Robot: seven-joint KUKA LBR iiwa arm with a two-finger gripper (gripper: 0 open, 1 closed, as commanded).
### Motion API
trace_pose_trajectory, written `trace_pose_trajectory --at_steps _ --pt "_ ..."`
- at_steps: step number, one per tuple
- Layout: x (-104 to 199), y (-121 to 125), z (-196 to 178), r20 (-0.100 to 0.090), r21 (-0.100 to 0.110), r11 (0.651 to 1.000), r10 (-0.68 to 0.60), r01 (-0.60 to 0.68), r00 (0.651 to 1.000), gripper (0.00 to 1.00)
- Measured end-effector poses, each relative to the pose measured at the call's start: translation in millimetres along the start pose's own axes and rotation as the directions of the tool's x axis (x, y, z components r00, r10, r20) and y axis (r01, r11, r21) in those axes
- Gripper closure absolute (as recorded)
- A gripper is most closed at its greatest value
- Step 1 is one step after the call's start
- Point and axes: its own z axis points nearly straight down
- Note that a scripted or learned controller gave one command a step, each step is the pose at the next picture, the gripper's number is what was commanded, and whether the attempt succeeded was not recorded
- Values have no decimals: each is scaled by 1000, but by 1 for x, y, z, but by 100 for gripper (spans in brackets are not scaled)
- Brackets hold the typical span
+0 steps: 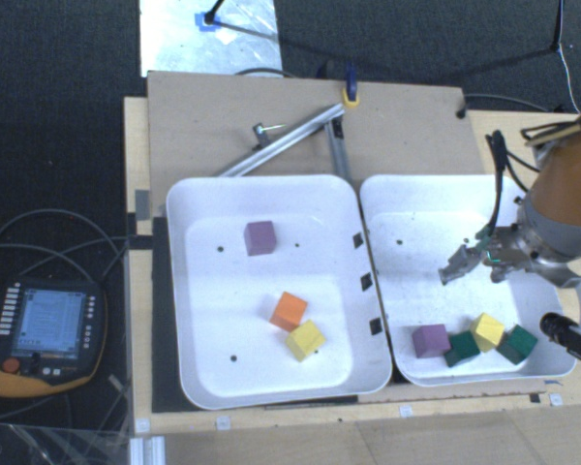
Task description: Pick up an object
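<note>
Nearest, jaws (462, 264) hang over the right bin (407, 231); their spread is unclear.

This is a robotics lab, by every sign. A wooden bench (300, 114) stands on dark carpet, bearing two shallow white bins (271, 381) side by side with small coloured test cubes (290, 311) scattered in them. On the floor to the left lies a teach pendant (44, 332) with a lit screen, its black cables (68, 235) looping over the carpet. A grey and orange industrial arm (566, 201) reaches in from the right.
</note>
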Motion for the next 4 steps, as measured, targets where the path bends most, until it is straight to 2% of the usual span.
trace_pose_trajectory --at_steps 1,3,4 --pt "0 0 0 0 -1 1000 1 -1 1000 0" --pt "-7 -1 112 0 5 1000 2 -2 1000 0" --pt "-8 1 99 1 -2 1000 0 0 1000 100"
